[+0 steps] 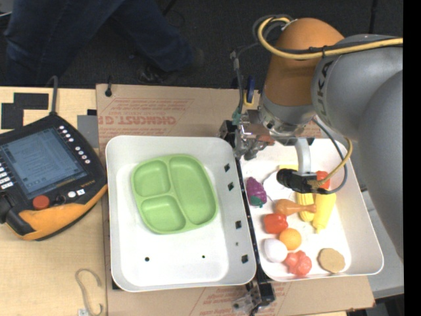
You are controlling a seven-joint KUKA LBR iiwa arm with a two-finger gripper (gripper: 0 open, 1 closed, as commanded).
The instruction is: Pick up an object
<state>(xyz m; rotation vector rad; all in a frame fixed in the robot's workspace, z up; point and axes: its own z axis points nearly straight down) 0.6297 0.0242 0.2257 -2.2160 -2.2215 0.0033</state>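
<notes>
Sitting in left bin (131,255): green tray (174,195); right bin (358,242): toy foods (276,224); end effector (253,142) unclear.

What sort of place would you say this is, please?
Probably a robotics lab bench: a grey and orange robot arm hangs over a white bin of toy food, and a teach pendant lies left of the bins.
</notes>
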